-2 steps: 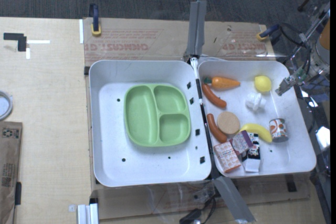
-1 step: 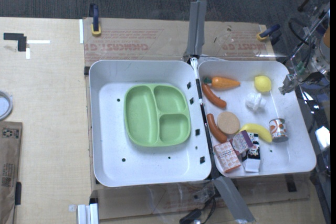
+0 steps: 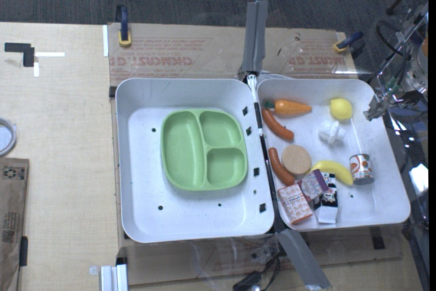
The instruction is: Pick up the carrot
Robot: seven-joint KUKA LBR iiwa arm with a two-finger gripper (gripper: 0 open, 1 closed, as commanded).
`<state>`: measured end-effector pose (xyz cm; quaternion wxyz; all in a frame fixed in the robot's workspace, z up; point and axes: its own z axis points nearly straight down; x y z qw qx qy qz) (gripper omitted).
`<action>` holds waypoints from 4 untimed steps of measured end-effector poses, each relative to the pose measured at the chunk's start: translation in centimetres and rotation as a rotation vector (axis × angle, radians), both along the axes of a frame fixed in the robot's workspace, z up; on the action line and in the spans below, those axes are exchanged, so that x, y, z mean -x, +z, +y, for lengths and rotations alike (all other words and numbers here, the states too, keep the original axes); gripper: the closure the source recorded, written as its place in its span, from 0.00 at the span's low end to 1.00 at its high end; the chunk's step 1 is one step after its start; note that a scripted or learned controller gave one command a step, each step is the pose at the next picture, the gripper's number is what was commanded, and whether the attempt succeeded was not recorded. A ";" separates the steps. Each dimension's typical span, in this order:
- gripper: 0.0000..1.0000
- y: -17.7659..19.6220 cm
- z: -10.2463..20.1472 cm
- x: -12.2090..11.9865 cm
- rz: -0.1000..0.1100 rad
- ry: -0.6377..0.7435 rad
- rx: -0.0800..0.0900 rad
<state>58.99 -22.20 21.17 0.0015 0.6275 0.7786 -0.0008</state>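
Bins sit side by side on the bench: the left white shallow bin [image 3: 133,146] holds a pale green plastic divided plate [image 3: 204,148], and the right white shallow bin [image 3: 398,211] is crowded with play food. The orange toy carrot with a green top [image 3: 291,106] lies near that bin's far left corner, just above a reddish-brown toy sausage [image 3: 277,124] and well left of a round yellow toy lemon [image 3: 340,108]. At the bin's right rim hangs the arm's two-finger gripper [image 3: 377,108]; how it is set cannot be made out, and nothing is seen in its hold. The pick appears to be at its approach stage. The next move would call for travel leftward across the bin, then a descent squarely over the carrot without catching the sausage.
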 end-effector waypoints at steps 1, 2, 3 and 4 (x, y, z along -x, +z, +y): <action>1.00 0.9 0.0 -0.1 -0.001 0.002 0.002; 1.00 1.8 0.0 -0.2 -0.002 0.004 0.003; 1.00 2.7 -0.1 -0.2 -0.003 0.006 0.005; 1.00 3.5 -0.1 -0.3 -0.004 0.007 0.006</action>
